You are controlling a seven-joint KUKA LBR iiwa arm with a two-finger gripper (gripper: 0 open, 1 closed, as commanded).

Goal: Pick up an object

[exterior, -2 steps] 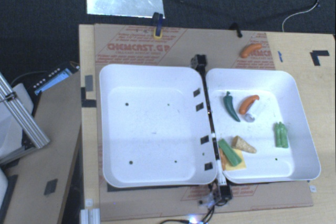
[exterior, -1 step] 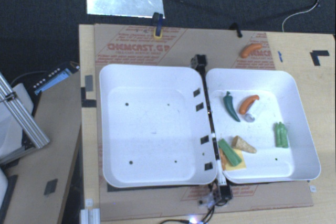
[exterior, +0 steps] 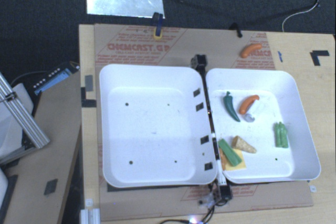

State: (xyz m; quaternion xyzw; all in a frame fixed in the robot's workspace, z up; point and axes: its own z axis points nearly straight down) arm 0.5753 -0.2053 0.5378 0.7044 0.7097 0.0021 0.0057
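Right bin (exterior: 302, 113) holds the pickable items: dark green pepper (exterior: 230, 106) beside an orange carrot-like piece (exterior: 248, 104), a green pod (exterior: 281, 135) near the right wall, and a green stick (exterior: 229, 152) on a yellow slice (exterior: 237, 161) next to a tan wedge (exterior: 244, 145). Another orange piece (exterior: 251, 50) lies on the cardboard (exterior: 210, 44) behind the bins, with the left bin (exterior: 113, 113) alongside.

A yellow flat piece (exterior: 235, 159) lies partly hidden under a green block (exterior: 229, 152) and a tan wedge (exterior: 244, 145). A small grey item (exterior: 248, 117) beside the orange sausage shape (exterior: 248, 104) is too small to identify. At the left edge, a metal frame (exterior: 21, 118) is cut off. Dark cables (exterior: 207, 202) at the worktop's (exterior: 89, 165) near edge run out of the picture at the bottom.
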